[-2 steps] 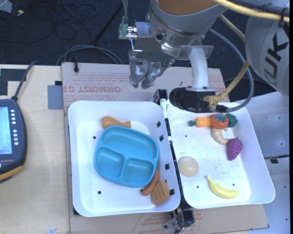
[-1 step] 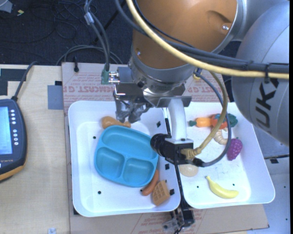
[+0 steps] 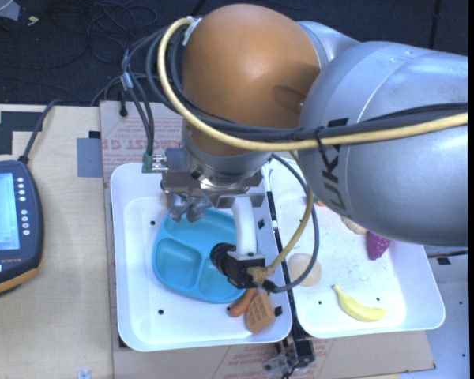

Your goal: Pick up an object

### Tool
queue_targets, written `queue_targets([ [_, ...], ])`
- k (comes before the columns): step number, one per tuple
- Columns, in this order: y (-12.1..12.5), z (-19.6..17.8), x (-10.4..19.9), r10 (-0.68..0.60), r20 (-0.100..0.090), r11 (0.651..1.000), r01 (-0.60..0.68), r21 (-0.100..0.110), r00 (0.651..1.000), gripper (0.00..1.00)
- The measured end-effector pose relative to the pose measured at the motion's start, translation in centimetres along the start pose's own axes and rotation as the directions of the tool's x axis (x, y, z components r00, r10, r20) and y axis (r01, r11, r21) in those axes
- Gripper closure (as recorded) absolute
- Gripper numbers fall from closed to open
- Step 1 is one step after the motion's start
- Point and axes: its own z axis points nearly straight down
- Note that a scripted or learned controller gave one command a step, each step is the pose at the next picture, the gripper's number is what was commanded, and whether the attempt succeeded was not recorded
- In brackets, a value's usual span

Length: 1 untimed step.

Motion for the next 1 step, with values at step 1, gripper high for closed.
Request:
queue_targets([
  [1,-3.24,-2.25,-3.09,0.002,-0.001,1.000,-0.002,-0.002,1.000,1.00],
])
